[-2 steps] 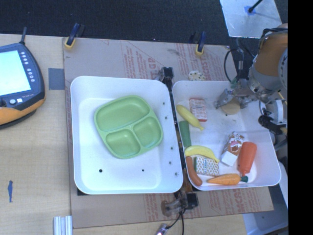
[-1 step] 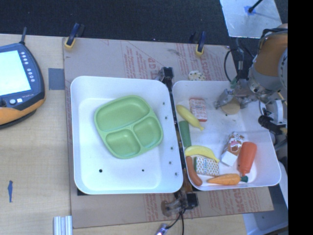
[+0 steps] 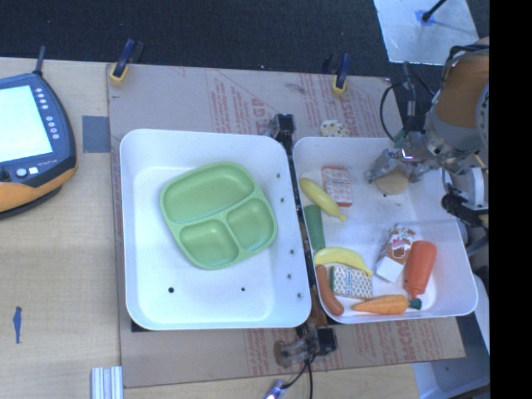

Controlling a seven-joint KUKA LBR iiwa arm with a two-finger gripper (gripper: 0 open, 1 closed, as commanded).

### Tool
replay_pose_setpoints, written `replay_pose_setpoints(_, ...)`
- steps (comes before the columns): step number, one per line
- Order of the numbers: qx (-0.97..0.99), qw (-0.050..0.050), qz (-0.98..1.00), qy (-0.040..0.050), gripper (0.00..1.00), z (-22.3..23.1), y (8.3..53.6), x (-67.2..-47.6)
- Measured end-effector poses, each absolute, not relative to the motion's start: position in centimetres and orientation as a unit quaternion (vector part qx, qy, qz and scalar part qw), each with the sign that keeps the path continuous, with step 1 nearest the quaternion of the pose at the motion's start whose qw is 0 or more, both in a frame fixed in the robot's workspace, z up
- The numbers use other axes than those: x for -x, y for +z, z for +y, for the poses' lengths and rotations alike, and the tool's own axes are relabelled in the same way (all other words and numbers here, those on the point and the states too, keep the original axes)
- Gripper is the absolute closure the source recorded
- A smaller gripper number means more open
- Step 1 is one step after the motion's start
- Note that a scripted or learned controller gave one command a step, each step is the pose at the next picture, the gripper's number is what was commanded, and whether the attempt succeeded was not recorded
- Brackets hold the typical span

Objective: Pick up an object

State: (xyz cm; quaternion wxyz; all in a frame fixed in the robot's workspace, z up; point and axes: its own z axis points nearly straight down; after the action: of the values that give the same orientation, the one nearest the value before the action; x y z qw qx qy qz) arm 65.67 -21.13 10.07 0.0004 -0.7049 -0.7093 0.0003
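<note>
Reaching in over the far right corner of the right bin [image 3: 453, 223], the gripper [image 3: 399, 166] sits low with its metal fingers [image 3: 381, 171] splayed apart, straddling a small tan lump [image 3: 392, 183] that looks like a bread roll or biscuit. The lump lies on the bin floor just below the fingertips, and I can't say for sure whether they're touching it, but nothing is pinched between them.

Everything else, taking that right bin as the reference: inside it, near the far wall, is a small pink and white packet [image 3: 337, 184], and just beside that a yellow banana [image 3: 321, 198] lying at a slant. Along the bin's left wall there's a green cucumber [image 3: 313, 228], then a second banana [image 3: 342, 258] curving over a little printed box [image 3: 352, 283]. A hot dog sausage [image 3: 327, 291] lies by the near left corner, and a carrot [image 3: 382, 305] runs along the near wall. Toward the right side stands a big orange-red carrot-looking thing [image 3: 419, 268] next to a small wrapped snack [image 3: 396, 249].

Touching the right bin on its left is the left bin [image 3: 141, 223], holding a green divided plate [image 3: 219, 214]. Well apart from the right bin, far off to the left on the bench, is the teach pendant [image 3: 29, 144].
</note>
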Motion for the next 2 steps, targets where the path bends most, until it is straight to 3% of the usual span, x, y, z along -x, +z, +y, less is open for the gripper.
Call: replay_pose_setpoints(2, 0.705, 0.000, -0.709, 0.0003, 0.00, -21.10, 10.18, -65.67)
